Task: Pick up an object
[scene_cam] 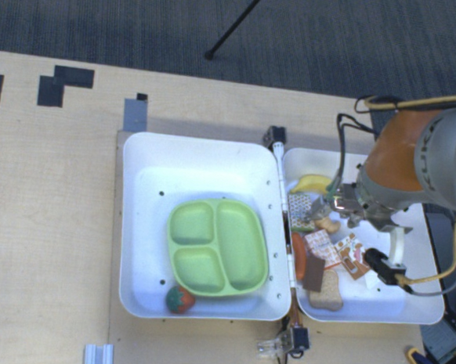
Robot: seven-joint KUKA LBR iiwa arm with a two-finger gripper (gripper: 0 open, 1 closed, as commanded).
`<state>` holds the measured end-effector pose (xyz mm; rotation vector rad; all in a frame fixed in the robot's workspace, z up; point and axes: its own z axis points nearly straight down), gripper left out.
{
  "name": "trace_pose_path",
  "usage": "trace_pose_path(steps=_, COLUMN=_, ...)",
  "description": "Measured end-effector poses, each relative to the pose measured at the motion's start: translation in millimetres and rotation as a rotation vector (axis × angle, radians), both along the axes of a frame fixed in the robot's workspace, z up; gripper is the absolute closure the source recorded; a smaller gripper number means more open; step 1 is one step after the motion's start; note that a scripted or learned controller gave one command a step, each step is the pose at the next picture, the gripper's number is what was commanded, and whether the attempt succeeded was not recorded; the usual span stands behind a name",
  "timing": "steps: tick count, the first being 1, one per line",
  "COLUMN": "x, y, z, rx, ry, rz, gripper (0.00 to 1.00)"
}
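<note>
The right bin [418, 310] holds a heap of small things. A yellow banana-like piece [313, 183] lies at its far left, a patterned red and white packet [322, 245] sits in the middle, and a second packet [352, 256] is just right of that. An orange-red piece [298, 257] and a brown block [326, 287] lie along the near left. My gripper [329, 211] hangs low over the heap's far left, between the banana-like piece and the packets, beside a small tan item [329, 224]. The wrist hides what lies under it.
The left bin [143, 210] carries a green three-part plate [219, 247] and a small red and green ball [179, 299] at its near edge. The wall between the bins [284, 221] runs just left of my gripper. Cables [433, 276] loop over the right bin's right side.
</note>
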<state>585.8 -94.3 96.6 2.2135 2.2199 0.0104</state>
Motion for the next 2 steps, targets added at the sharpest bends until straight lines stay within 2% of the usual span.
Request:
trace_pose_path(steps=1, x=1.6, y=1.2, z=11.3, rx=0.001, ry=-0.004, rz=0.001, gripper=1.0)
trace_pose_path(steps=2, x=1.6, y=0.4, z=11.6, rx=0.0, ry=-0.004, rz=0.001, gripper=0.0)
